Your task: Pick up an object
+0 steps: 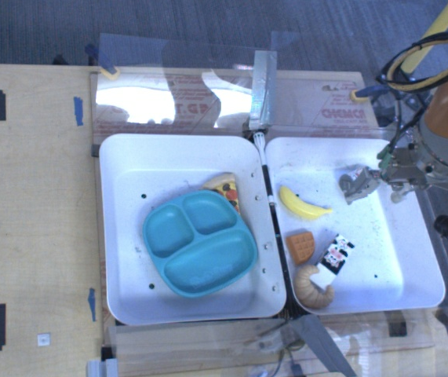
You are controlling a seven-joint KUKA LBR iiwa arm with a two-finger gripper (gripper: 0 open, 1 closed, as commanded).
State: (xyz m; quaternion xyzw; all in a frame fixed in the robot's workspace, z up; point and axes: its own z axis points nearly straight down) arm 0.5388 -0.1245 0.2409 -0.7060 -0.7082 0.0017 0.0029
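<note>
In the right bin [412, 277], gripper [355, 185] hovers over the far half with nothing between its fingers; whether they're spread or pressed together — cannot tell at this resolution. Yellow banana [302, 203] lies just left of it, apart. Nearer: orange waffle-like block [300, 247], small black-and-white carton [336, 255], tan bagel or doughnut [312, 283] at the near-left corner. Left bin [122, 210] holds a blue divided plate [199, 242], partly covering a pizza slice [225, 188].

The grey arm, its orange band behind and above the wrist, stretches in low from the right, ending in the tool [355, 185], which holds nothing visible.
</note>
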